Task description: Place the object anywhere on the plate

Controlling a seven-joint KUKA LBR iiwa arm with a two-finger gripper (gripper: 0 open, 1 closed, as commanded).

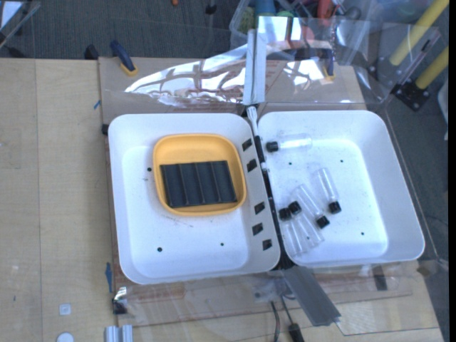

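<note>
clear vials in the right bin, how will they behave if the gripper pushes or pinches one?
The clear vials look like smooth cylinders lying on their sides, so a nudge probably rolls them. They seem small and see-through, so likely light and slippery to pinch. They lie bunched together, so touching one may shift its neighbours.

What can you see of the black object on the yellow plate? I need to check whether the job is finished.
The black object is a flat, dark, matte rectangle with four raised ribs running across its short side, like a ridged block. It lies flat on the floor of the yellow plate, roughly centred and slightly toward the near rim. The plate sits in the left white bin. Only the plate touches it.
</note>
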